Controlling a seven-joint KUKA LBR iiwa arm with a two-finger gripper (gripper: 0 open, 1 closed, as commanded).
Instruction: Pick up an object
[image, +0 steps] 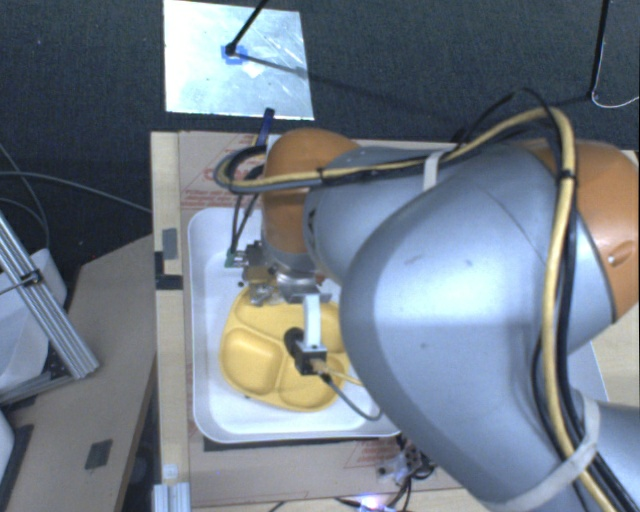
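A large yellow lumpy object (262, 358), smooth and rounded like a soft plastic toy, lies in the left white bin (207, 300). The arm reaches in from the right and hides most of the bin. The gripper (268, 292) points down at the yellow object's upper edge, right over or against it. Its tips are hidden between the wrist and the object.
The grey arm with its orange band (300, 170) covers the right bin and most of the bench. A shiny silver sheet (240, 60) lies on the dark floor behind the bins. A metal frame (40, 310) stands at the left.
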